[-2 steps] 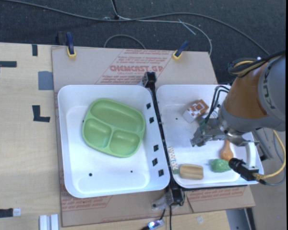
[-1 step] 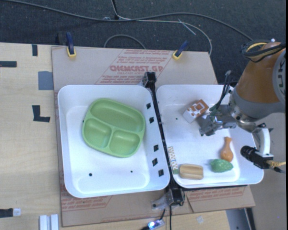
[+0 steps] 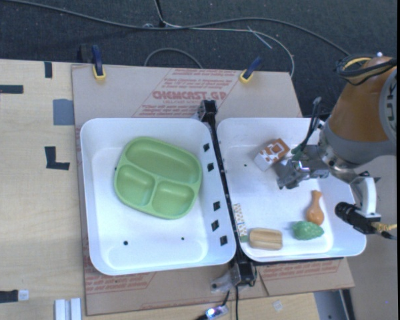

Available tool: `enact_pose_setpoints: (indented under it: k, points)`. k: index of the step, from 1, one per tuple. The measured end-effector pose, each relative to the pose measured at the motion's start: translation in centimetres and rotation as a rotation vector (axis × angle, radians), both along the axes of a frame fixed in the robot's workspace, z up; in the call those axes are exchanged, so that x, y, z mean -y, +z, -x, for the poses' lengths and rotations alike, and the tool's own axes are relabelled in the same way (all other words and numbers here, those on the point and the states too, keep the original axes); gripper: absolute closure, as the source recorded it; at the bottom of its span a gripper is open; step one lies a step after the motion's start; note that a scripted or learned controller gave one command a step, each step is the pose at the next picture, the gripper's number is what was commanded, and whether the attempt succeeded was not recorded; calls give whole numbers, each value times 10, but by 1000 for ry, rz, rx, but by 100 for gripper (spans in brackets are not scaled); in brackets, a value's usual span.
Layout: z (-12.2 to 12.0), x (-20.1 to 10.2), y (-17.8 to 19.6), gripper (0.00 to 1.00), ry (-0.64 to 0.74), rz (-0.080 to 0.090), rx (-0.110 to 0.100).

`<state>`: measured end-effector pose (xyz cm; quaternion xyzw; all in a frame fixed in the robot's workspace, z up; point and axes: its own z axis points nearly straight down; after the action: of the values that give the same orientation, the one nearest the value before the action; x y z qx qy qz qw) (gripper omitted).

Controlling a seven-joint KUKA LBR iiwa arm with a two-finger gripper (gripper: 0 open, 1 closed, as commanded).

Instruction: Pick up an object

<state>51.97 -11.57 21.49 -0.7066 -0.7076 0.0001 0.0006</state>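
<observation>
Two bins: shallow white left bin point(image 3: 100, 199) and right bin point(image 3: 253, 199), side by side on the table.
Left bin: glossy green divided plate point(image 3: 159, 177), mid-bin.
Right bin: boxy brown-white toy point(image 3: 273, 152) near far edge; tan loaf point(image 3: 265, 239), bumpy green lump point(image 3: 308, 230), orange drumstick point(image 3: 315, 207) along near-right corner.
Gripper point(image 3: 290, 177): just beside the boxy toy; grip state unclear.
Open room: bare floor at right bin's middle.

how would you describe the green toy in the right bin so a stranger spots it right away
Start at the right white bin, the one the arm reaches into, and look along its near edge. Three small things sit there: a tan block, an orange drumstick shape and the green toy. It is the only green, lumpy one.
</observation>
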Motion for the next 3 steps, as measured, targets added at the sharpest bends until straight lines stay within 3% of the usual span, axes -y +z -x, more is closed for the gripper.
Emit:
enact_pose_setpoints:
  k: [3]
  points:
    - [-50,-158,-6,100,7,-1,0]
